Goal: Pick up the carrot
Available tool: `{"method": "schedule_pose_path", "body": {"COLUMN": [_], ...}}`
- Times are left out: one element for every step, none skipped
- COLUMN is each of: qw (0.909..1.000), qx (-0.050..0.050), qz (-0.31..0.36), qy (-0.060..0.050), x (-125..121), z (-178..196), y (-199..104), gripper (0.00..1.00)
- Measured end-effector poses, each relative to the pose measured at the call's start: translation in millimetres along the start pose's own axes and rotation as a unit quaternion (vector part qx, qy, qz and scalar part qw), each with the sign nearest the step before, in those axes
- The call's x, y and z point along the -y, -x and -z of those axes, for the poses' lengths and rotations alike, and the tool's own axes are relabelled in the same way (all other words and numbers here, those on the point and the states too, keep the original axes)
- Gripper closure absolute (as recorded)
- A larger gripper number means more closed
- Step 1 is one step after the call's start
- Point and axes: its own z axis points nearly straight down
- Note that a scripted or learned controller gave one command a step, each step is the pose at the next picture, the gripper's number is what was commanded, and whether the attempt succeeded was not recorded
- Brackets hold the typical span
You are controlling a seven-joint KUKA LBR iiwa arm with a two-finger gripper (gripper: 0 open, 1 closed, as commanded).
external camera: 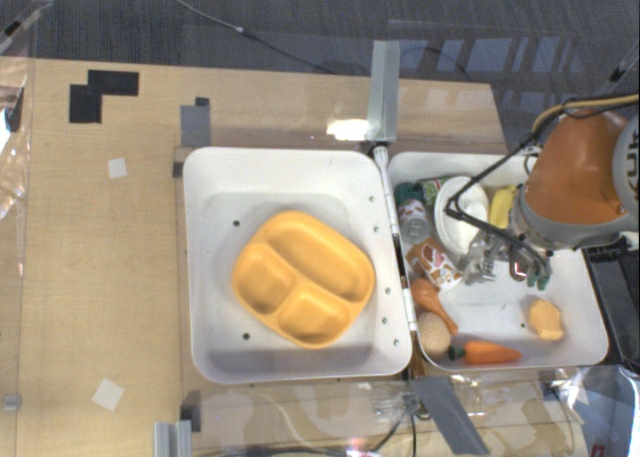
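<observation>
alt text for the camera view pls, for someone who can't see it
A robot arm reaches from the right over the right bin, its gripper above toy food; a carrot lies near the front edge. The left bin holds a yellow divided plate.

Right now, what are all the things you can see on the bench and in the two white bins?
Shallow white plastic bins: two, white, side by side on the bench.
Yellow three-part plastic plate: one, yellow, middle of the left bin.
Orange carrot with green end: one, orange, near edge of the right bin.
Round white dish: one, white, far part of the right bin.
Small red-and-white packet: one, by the bins' divider.
Tan lumpy piece: one, tan, right bin's right side.
Wooden bench: one, pale wood.
Robot arm: one, orange band, over the right bin.
Pincer: one, metal, above the right bin.
</observation>
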Motion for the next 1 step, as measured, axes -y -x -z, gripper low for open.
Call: {"method": "schedule_pose_path", "body": {"qw": [0.996], "qx": [0.001], "qz": [0.089], "qy": [-0.002], "x": [70.7], "z": [50.3], "y": [-6.5], "gripper": [1.0]}}
